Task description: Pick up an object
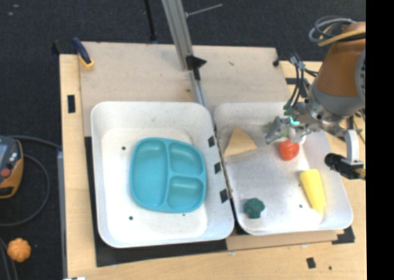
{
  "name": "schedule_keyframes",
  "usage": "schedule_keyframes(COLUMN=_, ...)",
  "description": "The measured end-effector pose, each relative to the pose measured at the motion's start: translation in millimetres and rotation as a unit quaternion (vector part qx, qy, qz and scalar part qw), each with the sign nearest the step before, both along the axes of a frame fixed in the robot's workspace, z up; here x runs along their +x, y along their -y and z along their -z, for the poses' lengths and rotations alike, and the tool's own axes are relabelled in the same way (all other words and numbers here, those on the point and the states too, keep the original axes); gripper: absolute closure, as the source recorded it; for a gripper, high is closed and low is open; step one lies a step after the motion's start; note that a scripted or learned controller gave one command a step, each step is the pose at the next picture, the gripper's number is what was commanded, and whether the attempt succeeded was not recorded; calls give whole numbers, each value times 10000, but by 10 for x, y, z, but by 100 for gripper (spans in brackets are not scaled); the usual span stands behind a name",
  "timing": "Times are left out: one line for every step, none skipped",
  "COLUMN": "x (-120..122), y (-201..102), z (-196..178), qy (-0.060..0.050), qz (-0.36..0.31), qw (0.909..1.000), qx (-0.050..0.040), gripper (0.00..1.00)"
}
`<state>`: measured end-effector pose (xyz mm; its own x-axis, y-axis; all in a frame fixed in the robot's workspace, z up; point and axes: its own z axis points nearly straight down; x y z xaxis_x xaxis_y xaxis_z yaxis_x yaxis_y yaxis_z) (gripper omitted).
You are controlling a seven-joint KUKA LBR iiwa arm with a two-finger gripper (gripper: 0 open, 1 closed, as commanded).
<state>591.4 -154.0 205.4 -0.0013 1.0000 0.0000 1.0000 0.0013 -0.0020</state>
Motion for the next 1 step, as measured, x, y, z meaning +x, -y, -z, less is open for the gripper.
schedule_keyframes(x=9, y=0, z=-14, qy=15, qz=-3, qw=10000, qx=-3, gripper=0)
